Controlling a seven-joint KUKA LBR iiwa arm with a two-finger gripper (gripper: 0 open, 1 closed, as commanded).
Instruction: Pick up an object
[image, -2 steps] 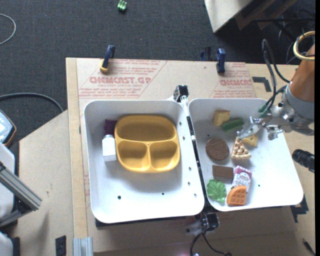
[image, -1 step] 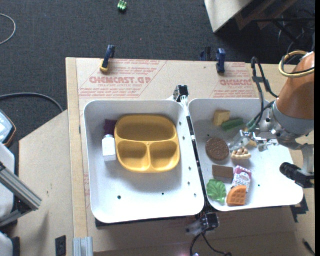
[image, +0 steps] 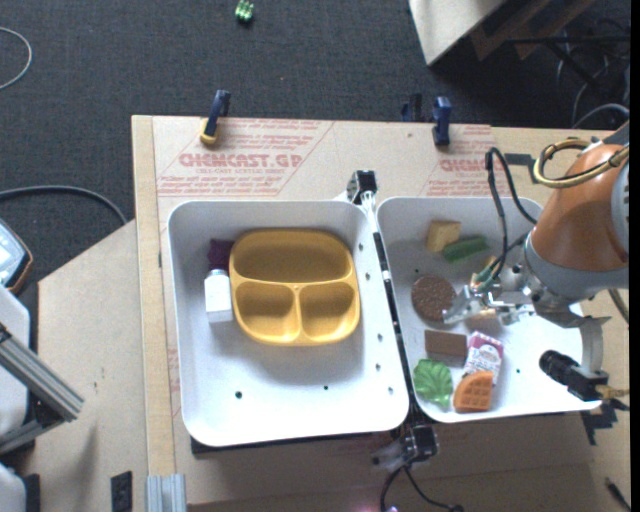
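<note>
Gripper (image: 470, 305) amid, seemingly, toy food (image: 459, 370)

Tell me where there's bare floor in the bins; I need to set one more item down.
Freest: the left bin, its front strip below the yellow divided tray, plus a band right of it. The small white bottle fills the tray's left side. The right bin is crowded: gripper, brown disc, waffle, green leaf. Only its front-right corner looks bare.
</note>
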